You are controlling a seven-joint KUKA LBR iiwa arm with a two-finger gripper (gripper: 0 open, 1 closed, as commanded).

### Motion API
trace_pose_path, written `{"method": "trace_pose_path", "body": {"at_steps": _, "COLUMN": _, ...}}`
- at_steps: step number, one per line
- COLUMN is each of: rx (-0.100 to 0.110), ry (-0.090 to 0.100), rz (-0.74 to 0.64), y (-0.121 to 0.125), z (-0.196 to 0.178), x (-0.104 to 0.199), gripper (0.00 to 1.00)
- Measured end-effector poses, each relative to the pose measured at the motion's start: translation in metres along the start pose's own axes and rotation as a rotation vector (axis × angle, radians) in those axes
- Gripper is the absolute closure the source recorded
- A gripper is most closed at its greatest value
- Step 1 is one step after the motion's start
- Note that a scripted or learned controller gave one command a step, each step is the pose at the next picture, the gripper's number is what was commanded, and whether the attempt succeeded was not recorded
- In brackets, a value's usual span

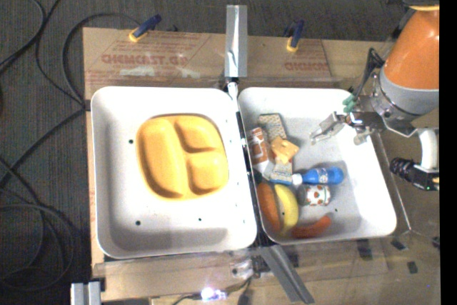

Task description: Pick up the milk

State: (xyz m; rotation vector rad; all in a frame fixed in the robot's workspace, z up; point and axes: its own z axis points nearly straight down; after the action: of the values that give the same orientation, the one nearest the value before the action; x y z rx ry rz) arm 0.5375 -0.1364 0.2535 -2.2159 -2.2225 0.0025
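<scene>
Two-finger metal pincer [325,128] hovers over right white bin [371,221], fingers seemingly apart, nothing between | small red-and-white milk carton [258,145] lies by left wall, likely awaiting grasp.

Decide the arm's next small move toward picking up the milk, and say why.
Probably shift the gripper toward the view's lower edge until it is over the milk bottle, which lies on its side in the right bin. The gripper now hangs apart from the bottle, nearer the bin's far side.
</scene>
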Motion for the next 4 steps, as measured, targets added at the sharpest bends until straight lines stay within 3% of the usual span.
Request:
{"method": "trace_pose_path", "body": {"at_steps": 1, "rx": -0.003, "ry": -0.001, "rz": 0.013, "y": -0.001, "z": -0.036, "x": 0.032, "gripper": 0.0}}
{"method": "trace_pose_path", "body": {"at_steps": 2, "rx": 0.001, "ry": 0.0, "rz": -0.128, "y": -0.049, "z": 0.087, "x": 0.041, "gripper": 0.0}}
{"method": "trace_pose_path", "body": {"at_steps": 3, "rx": 0.001, "ry": 0.001, "rz": -0.439, "y": -0.054, "z": 0.138, "x": 0.013, "gripper": 0.0}}
{"method": "trace_pose_path", "body": {"at_steps": 4, "rx": 0.0, "ry": 0.004, "rz": -0.44, "y": -0.054, "z": 0.13, "x": 0.014, "gripper": 1.0}}
